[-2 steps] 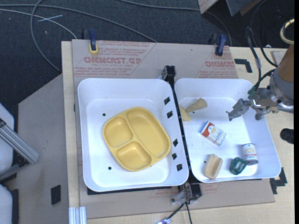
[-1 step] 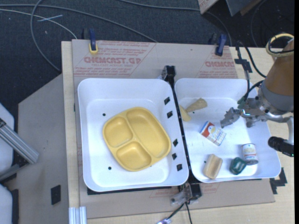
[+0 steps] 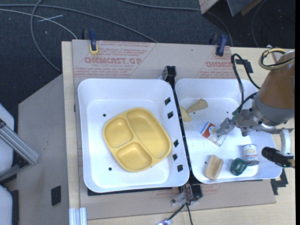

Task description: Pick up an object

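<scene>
Looking at the right bin (image 3: 262, 172), we think the thing our tool (image 3: 224, 128) is going for is the small red, white and blue packet (image 3: 209, 131), because the tool tip is right beside it. The packet lies flat on the white floor of that bin, near the middle. Its long side seems to run from upper left to lower right, but it is small and partly mixed up with the see-through piece at the tool tip, so we are not sure. We cannot tell if the tool is apart or together, since the tip is too small and blurry. We do not see the packet lifted, so we judge that the pick is not done yet: closing on it and raising it are both left to do. Around the packet lie other things. A tan wedge (image 3: 195, 107) sits up near the back of the bin, pointing up and to the right. A tan block (image 3: 213, 167) lies near the front edge. A green thing (image 3: 238, 166) sits just right of that block, and a little white jar (image 3: 250, 153) with an orange band is just above the green thing. Our grey arm (image 3: 276, 102) comes in from the right side. Over in the left bin (image 3: 89, 125) rests a yellow tray (image 3: 136, 138) with three parts. Both bins sit on the bench (image 3: 117, 55).
</scene>
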You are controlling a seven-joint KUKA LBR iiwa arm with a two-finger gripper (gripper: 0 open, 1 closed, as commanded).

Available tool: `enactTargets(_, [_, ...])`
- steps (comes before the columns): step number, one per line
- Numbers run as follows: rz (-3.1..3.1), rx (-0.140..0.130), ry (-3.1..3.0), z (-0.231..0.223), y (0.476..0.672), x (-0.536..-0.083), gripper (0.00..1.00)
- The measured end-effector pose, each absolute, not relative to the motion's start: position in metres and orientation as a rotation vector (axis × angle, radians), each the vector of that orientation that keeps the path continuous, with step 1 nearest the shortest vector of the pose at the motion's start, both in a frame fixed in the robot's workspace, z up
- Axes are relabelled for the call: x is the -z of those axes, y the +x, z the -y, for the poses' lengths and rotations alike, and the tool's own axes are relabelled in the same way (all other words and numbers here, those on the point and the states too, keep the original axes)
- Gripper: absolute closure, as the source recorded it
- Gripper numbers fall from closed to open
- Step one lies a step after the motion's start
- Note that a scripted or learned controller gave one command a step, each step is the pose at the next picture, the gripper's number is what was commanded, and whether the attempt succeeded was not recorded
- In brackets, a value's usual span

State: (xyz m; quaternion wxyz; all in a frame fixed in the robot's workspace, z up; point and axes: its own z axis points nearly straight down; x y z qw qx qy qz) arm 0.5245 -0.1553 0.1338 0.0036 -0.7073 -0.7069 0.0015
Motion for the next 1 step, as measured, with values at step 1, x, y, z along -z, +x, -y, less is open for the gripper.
enactTargets(1, [2.219,0.008,-2.22,0.1542,0.5269,-0.0869,0.0])
